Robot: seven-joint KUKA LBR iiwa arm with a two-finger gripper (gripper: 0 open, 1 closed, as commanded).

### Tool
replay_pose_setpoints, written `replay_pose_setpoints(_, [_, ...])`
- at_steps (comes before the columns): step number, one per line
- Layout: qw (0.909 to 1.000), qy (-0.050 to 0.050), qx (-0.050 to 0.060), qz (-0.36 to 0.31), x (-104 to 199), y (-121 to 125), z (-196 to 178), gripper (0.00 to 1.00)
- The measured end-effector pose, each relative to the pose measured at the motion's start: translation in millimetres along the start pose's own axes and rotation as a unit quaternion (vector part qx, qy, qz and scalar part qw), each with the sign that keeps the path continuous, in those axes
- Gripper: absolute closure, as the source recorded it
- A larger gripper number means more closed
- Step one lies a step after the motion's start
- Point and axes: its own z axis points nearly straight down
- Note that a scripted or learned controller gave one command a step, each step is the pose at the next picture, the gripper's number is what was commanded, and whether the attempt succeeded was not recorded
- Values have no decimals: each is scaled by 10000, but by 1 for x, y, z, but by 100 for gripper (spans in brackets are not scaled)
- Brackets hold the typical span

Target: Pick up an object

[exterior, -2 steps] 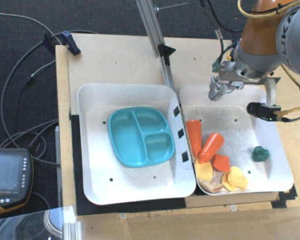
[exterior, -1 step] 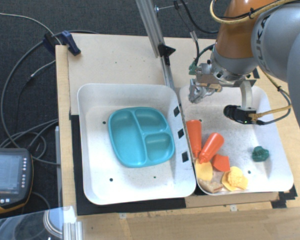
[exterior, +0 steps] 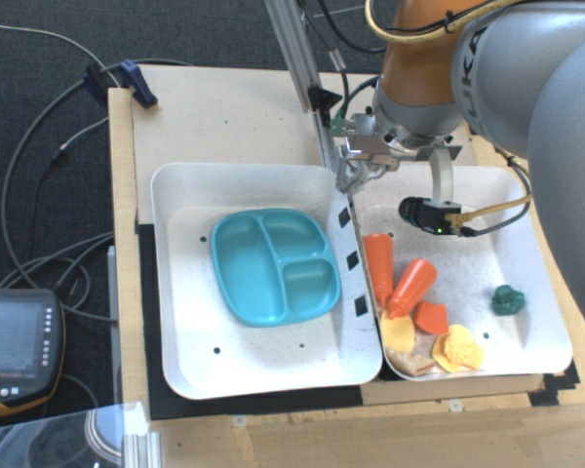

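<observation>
From my console, the grey arm's two-finger gripper (exterior: pixel 352 174) hangs over the far end of the wall where the two bins meet. I cannot tell whether it is spread or pressed together, and I see nothing held in it. Just nearer me than the gripper, in the shallow white bin on the view's right (exterior: pixel 544 291), a long orange plastic cylinder (exterior: pixel 378 261) lies along the wall it shares with the other bin. A second, shorter orange cylinder (exterior: pixel 412 285) leans against it at a slant. At that bin's near edge sit a small orange-red block (exterior: pixel 432 316), a pale yellow wedge (exterior: pixel 400 336) and a crinkled yellow piece (exterior: pixel 461 348), all bunched together. A small dark green lump (exterior: pixel 508 300) lies apart, towards the bin's right wall. The shallow white bin on the view's left (exterior: pixel 162 261) carries a teal plastic plate with three compartments (exterior: pixel 273 266) near its middle. A blue clip (exterior: pixel 136 84) sits at the far left corner of the pale bench (exterior: pixel 214 115).
</observation>
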Motion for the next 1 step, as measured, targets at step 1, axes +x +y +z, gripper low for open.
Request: replay_pose_setpoints(1, [10000,-6,4,5,52,4,12,100])
